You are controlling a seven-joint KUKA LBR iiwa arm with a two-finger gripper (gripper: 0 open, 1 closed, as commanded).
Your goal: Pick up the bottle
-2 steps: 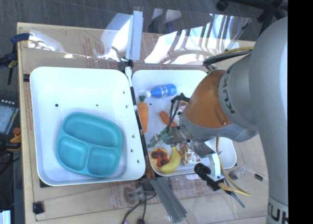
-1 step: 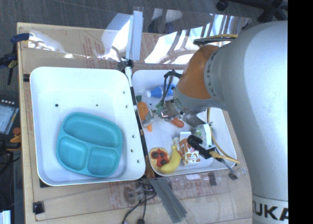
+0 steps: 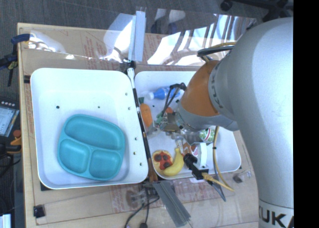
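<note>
A teal divided tray (image 3: 91, 146) lies in the left bin (image 3: 45, 87). In the right bin (image 3: 232, 160), the bottle (image 3: 160, 93) rests near the upper left corner, the gripper (image 3: 172, 122) just below it; whether it's spread or closed, I cannot tell. A banana (image 3: 175, 165) lies lower down.

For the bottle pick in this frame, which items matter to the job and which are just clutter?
Part of the job:
- bottle, clear with a blue cap, lying at the far end of the right bin
- gripper, low over that bin, near the bottle

Just lying about:
- teal divided tray in the left bin
- banana
- orange carrot-like item
- small red-topped round item
</note>
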